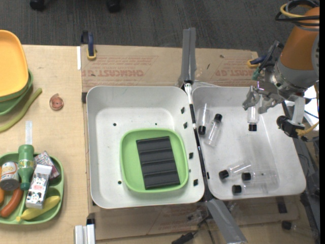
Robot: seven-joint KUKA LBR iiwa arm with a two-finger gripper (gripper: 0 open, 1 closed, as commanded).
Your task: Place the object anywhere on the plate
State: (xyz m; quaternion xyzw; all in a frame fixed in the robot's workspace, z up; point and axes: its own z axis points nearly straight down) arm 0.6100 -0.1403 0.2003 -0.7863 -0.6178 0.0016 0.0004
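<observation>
Two white bins [96, 136] sit side by side; one green plate [129, 161]; about six clear black-capped vials [213, 128].

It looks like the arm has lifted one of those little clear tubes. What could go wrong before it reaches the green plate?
The vial hangs upright from the gripper, pinched near its top, so it might slip out on the way. The green plate sits in the other bin, so the vial must cross the rims between them. A black ridged block covers the plate's middle; the vial could roll off.

Dark grey carpet floor [152, 11] lies beyond a light wooden bench [56, 75] covered partly by printed brown cardboard [132, 67]; black chair castors [38, 3] stand at upper left.
</observation>
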